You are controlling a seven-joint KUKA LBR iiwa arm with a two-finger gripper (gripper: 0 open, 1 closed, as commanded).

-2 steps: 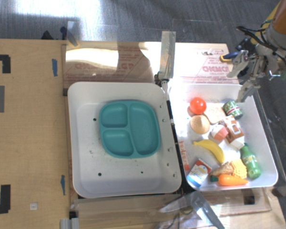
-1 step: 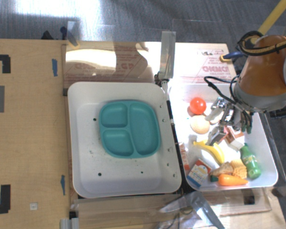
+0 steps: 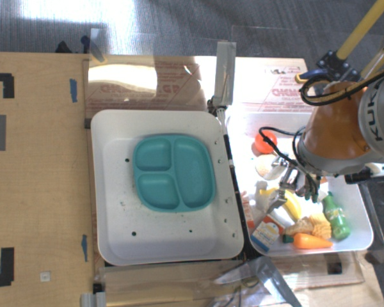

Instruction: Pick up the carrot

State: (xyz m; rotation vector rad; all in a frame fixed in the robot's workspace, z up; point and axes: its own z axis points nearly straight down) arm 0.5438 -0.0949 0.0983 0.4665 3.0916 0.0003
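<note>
Orange carrot (image 3: 312,240): lies on its side near the front edge of the right bin (image 3: 361,203), just beside a corn cob (image 3: 315,224) and apart from the gripper.

Gripper (image 3: 293,185): hangs over the middle of the right bin, above a yellow toy (image 3: 292,206); whether its fingers are apart or together cannot be told.

Arm (image 3: 336,130): grey with orange band, enters from the right.

Other contents, right bin: green bottle-shaped toy (image 3: 335,217) at the right of the corn; small carton (image 3: 266,233) at the front left; red-orange item (image 3: 264,145) towards the back.

Left bin (image 3: 109,190): white, holds a teal three-compartment plate (image 3: 175,171) at its centre.

Surroundings: brown cardboard sheet (image 3: 35,171) at the left.
</note>
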